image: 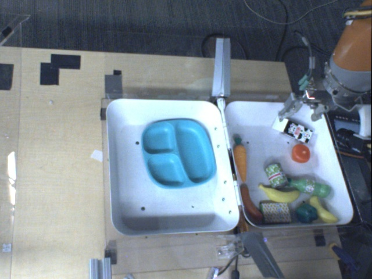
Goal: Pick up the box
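The two shallow bins (pixel 125 173) were white, on a pale wooden bench (pixel 52 156) marked with black squares (pixel 58 67). In the left bin lay a sky-blue divided plastic plate (pixel 177 151). The right bin (pixel 256 121) held a small white box with black print and a touch of red (pixel 297 132), an orange-red round ball (pixel 300 153), an orange carrot (pixel 239 160), a yellow banana (pixel 278 194), a green-labelled can (pixel 275 173) and a dark teal round piece (pixel 306 213). The arm's wrist band (pixel 353 39) was orange above grey metal.
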### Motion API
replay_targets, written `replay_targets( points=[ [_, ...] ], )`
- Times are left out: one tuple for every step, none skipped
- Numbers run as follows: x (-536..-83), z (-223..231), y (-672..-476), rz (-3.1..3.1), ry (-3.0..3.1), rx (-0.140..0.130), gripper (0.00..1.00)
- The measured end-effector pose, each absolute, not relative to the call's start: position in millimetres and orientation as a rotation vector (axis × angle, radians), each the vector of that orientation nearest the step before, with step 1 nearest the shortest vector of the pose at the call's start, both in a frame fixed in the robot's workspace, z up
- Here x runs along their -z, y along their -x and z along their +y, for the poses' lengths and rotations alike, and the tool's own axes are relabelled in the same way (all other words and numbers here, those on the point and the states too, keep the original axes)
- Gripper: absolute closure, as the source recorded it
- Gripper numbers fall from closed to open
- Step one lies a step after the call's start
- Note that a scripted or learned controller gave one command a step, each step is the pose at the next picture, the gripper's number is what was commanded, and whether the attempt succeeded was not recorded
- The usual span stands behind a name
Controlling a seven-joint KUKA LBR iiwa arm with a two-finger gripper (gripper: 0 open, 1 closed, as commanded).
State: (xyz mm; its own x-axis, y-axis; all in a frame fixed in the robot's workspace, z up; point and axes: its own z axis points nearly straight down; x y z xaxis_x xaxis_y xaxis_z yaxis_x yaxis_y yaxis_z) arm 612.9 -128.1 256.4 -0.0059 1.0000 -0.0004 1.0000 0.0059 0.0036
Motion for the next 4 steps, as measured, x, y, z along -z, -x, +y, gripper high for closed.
replay_targets(
  points=[
    [-104.9,-172.6,-583.9,2.163,-2.271,-0.007,0.0],
    [-88.4,-130.7,-612.4,2.072,-2.352,-0.012,0.0],
    [-101.2,-129.0,-615.1,2.073,-2.346,-0.022,1.0],
    [-101.1,-129.1,-615.0,2.072,-2.347,-0.022,0.0]
  ],
)
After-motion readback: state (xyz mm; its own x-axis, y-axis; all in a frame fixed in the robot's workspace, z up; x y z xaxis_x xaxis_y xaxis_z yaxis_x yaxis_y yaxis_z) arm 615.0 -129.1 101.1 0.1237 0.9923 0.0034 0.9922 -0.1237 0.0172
